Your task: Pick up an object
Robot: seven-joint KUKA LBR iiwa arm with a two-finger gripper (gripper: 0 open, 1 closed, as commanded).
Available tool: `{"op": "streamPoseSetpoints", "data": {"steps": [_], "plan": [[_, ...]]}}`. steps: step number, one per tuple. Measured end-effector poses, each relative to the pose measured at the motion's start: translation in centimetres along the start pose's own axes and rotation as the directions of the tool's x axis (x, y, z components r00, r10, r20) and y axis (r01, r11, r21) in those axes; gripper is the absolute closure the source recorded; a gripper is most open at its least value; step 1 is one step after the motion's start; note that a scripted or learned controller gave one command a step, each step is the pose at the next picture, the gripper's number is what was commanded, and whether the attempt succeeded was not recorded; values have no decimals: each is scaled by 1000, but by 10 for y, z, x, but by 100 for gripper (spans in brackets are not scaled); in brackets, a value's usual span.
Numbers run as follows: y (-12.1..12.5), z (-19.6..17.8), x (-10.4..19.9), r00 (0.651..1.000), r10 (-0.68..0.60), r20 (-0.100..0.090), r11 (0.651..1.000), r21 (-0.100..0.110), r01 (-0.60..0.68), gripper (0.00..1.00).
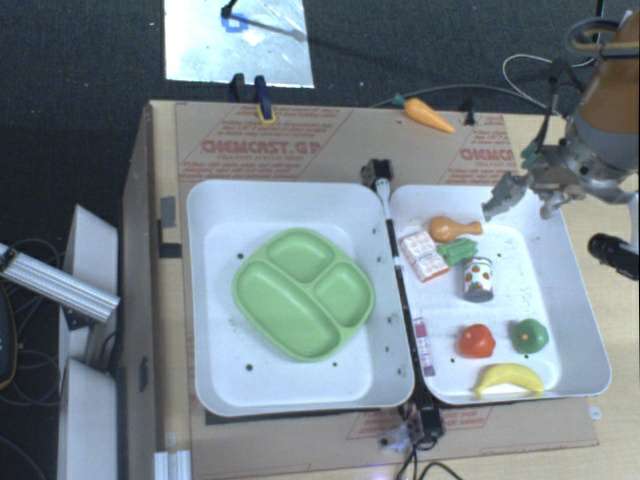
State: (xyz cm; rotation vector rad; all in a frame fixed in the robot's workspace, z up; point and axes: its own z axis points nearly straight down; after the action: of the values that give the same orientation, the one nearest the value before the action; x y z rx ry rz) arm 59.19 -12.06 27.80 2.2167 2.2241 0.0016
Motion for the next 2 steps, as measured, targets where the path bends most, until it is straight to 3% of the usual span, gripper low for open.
{"op": "streamPoseSetpoints", "data": {"steps": [1, 2], "plan": [[3, 127, -22, 1000, 2, 0, 1000, 4, -2, 0], [41, 188, -40, 1000, 0, 3, 1000, -12, 0, 0]]}}
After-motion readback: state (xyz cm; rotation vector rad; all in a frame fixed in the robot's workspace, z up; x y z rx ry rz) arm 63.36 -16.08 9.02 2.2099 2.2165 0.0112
